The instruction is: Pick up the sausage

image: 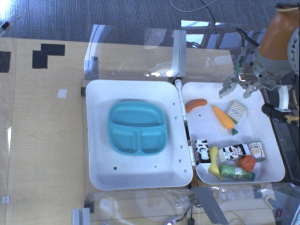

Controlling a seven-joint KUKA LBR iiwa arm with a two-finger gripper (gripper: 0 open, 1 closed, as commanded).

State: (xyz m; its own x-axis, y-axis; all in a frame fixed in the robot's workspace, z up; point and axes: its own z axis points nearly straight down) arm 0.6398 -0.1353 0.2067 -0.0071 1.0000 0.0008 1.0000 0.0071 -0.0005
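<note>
The arm (281, 36) is grey with a broad orange band above the wrist. Thin dark cables run beside it. Its gripper (238, 89) has pale grey metal fingers.

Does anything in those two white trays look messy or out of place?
Nothing looks spilled or broken. The toy food sits jumbled in the right tray, the sausage lying apart near the divider. The blue plate sits squarely in the left tray.

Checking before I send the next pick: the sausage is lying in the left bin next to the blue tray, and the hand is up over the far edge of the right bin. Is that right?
Not quite. The sausage lies in the right bin, near its far left corner beside the carrot; the blue tray is in the left bin. The camera view shows this. The hand is over the right bin's far edge, as you said.
</note>
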